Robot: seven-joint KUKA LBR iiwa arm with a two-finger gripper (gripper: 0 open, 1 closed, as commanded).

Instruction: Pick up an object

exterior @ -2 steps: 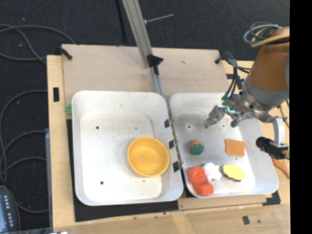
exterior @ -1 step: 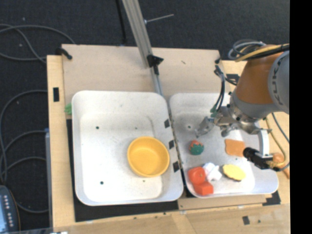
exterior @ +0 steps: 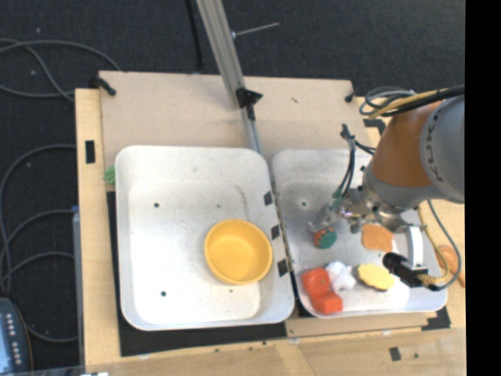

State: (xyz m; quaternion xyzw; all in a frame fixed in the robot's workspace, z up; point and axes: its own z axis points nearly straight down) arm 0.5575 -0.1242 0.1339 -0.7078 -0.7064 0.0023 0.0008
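While I am lowering my hand [exterior: 324, 227] into the right bin [exterior: 301, 171] | grip: cannot tell | target: green ball [exterior: 326, 238] just beneath | next: closing squarely, then lifting.

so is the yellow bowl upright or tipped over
Upright. The yellow bowl sits in the left bin with its round opening facing up, its inside showing and nothing visible in it.

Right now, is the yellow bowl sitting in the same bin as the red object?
No, the yellow bowl lies in the left bin, while the red object lies in the right bin.
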